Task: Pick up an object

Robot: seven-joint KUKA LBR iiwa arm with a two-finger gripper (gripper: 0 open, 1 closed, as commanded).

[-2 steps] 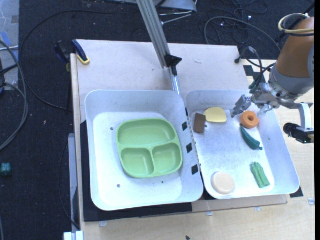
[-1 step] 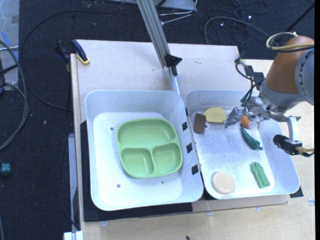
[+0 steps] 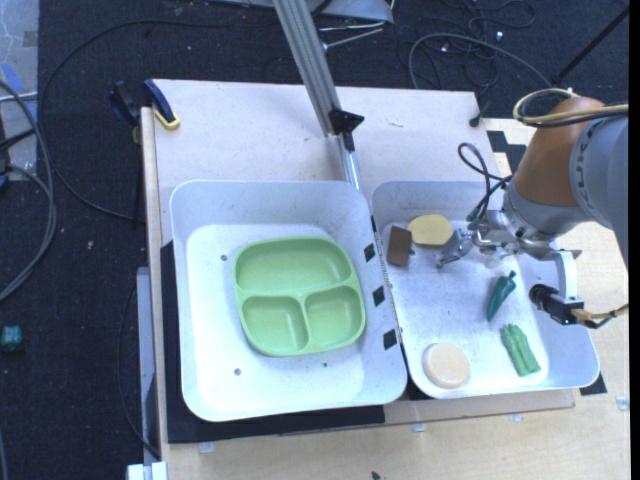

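Right bin (image 3: 560, 373), contents: yellow piece (image 3: 431, 230), brown block (image 3: 400, 245), dark green pepper (image 3: 500, 296), light green bundle (image 3: 520, 349), pale round disc (image 3: 446, 365). All are lying loose on the floor of the bin.

Left bin (image 3: 200, 208): a green divided plate (image 3: 299, 294).

My pincer (image 3: 452, 253): I am hovering it low in the right bin, just beside the yellow piece and brown block. Nothing is sitting in it; how wide it stands, I cannot tell.

Progress: the pick is not yet made, so grasping and lifting are remaining.
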